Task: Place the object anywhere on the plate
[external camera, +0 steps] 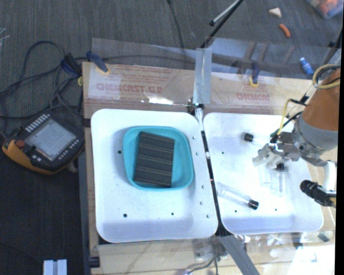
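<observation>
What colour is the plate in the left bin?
Turquoise blue. The plate shows in the camera view, with a dark ridged block on it.

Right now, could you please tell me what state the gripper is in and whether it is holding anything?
Gripper: over the right bin, above its right half; whether it is open or closed, or holding anything, cannot be told from the camera view.

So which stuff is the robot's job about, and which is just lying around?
For the job:
- blue plate in the left bin
- dark ridged block lying on the plate
- gripper over the right bin

Just lying about:
- clear tube with a black cap, right bin
- small black piece, right bin
- handheld controller on the floor, left of the bench
</observation>
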Controlling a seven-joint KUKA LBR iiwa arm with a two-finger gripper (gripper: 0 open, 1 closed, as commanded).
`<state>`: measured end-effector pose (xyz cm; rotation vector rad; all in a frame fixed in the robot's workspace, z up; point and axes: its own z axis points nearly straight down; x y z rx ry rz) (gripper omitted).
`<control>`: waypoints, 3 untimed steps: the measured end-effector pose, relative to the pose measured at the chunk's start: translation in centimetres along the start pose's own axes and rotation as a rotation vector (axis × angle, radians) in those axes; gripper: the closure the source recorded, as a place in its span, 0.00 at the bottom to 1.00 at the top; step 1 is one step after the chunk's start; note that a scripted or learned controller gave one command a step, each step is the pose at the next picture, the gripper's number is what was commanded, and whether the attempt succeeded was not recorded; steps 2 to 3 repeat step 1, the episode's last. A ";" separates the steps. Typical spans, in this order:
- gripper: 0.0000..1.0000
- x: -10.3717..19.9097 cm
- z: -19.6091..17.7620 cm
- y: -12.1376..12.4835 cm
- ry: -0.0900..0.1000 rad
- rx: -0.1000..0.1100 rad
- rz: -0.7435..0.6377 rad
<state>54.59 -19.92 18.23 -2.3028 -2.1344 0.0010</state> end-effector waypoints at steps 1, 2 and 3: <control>0.00 0.0 0.0 0.0 0.000 0.000 0.000; 0.00 0.0 0.0 0.0 0.000 0.000 0.000; 0.00 0.0 0.0 0.0 0.000 0.000 0.000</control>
